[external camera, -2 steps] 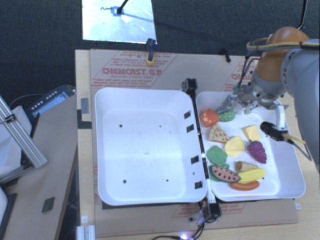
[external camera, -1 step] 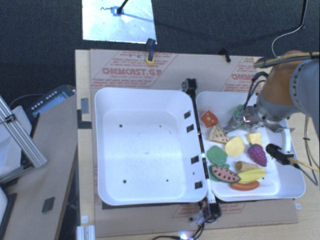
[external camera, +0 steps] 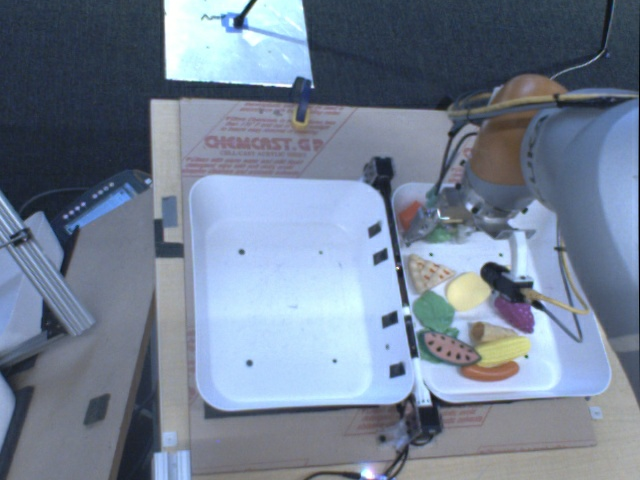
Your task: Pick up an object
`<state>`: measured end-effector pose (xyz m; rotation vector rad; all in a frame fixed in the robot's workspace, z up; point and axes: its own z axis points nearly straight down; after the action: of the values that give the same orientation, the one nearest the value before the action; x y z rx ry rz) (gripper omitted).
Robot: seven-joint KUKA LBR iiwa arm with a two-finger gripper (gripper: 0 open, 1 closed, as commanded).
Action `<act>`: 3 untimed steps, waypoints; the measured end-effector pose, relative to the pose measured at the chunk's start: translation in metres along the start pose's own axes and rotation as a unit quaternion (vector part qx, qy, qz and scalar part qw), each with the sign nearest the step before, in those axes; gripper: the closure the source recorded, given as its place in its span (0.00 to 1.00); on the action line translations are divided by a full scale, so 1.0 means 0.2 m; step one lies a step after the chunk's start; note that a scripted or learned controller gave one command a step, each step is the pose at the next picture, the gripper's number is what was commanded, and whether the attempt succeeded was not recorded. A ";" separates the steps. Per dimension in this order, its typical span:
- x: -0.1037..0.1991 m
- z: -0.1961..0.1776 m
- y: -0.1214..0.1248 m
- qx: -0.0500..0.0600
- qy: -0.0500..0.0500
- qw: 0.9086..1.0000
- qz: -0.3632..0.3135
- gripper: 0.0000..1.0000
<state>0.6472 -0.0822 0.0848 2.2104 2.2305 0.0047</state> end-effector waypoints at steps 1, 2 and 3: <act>-0.02 -0.05 -0.01 0.002 0.000 1.000 0.002 1.00; -0.07 0.04 0.06 0.028 0.007 1.000 0.002 1.00; -0.15 0.00 -0.27 0.004 0.000 1.000 0.005 1.00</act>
<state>0.5933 -0.1135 0.0841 2.2260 2.2219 -0.0050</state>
